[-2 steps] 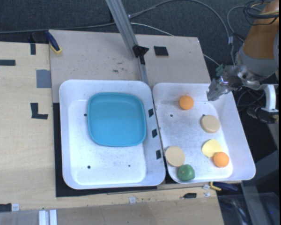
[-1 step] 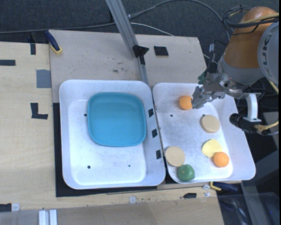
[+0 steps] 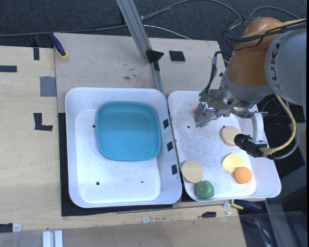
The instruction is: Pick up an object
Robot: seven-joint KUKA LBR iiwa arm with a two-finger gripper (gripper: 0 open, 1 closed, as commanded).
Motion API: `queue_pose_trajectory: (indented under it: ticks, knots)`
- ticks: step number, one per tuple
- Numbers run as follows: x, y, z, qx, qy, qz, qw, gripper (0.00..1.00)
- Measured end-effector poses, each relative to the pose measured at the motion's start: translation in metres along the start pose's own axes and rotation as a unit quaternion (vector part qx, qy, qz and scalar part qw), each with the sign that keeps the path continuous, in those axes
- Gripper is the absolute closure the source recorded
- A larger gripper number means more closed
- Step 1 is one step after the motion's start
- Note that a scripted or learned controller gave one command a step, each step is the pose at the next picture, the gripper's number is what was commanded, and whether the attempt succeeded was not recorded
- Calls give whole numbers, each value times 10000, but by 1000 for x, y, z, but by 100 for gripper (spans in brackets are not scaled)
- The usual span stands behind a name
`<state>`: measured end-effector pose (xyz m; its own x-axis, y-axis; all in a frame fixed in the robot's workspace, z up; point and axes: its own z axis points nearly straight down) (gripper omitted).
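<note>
- The end effector (image 3: 203,118) sits over the right bin (image 3: 185,138), in the far half of that bin and close to its left wall.
- Its fingers point down toward the bin floor. How far apart they stand cannot be told, since they appear as a single dark, blurred mass.
- A small red-orange patch shows at the upper left of the end effector; whether it belongs to the tool or to an object cannot be told. No object is clearly seen between the fingers.
- The arm (image 3: 257,60) enters from the right and covers the far right corner of the right bin.
- Objects in the right bin:
  - a tan disc (image 3: 192,171) near the left wall, toward the near edge;
  - a green ball (image 3: 204,189) just beside that disc, at the near edge;
  - a pale tan round piece (image 3: 229,135) near the middle of the bin, to the right of the end effector;
  - a yellow piece (image 3: 233,162) touching an orange ball (image 3: 242,175), toward the near right corner.
- All five objects rest on the bin floor, apart from the end effector.
- The left bin (image 3: 82,138) holds a blue square plate (image 3: 127,130), lying flat in its far half.
- Both bins stand side by side on the surface (image 3: 20,138).
</note>
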<state>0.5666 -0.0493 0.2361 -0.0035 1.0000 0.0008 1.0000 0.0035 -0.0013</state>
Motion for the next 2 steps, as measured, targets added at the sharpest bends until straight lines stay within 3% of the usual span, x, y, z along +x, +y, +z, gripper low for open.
queue_pose_trajectory:
  ticks: [1, 2]
  knots:
    - [47, -20, 7, 0, -1, -3, 10000, 100]
    - [97, -20, 13, -1, -1, -5, 10000, 100]
